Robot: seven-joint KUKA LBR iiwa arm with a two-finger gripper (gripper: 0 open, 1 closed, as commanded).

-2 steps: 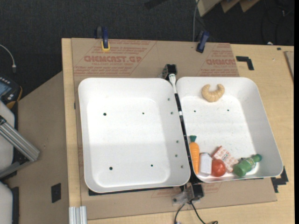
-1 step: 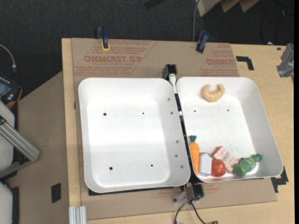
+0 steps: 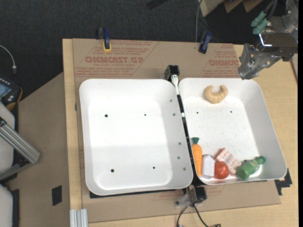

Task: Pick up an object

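Gripper: the gripper [image 3: 249, 66] hangs over the far right corner of the right bin [image 3: 265, 112], above its rim; whether it is released or clenched I cannot tell, and nothing shows in its hold.
Nearest target: the croissant [image 3: 216, 93] lies in the far part of the right bin, just left of the gripper and a little nearer; its long axis runs left to right, the horns curling toward the near side.
Likely move: a short shift left and down should reach it, with bare bin floor all round.
Other candidates: a carrot [image 3: 196, 153], a white carton [image 3: 208, 165], a tomato [image 3: 221, 170], a red-and-white packet [image 3: 228, 158] and a green bottle [image 3: 249, 168] crowd the near edge of the same bin, touching or nearly so.
In the way: nothing between gripper and croissant; the near cluster looks harder to single out.
Left bin: the left bin [image 3: 94, 126] sits well apart from the gripper.
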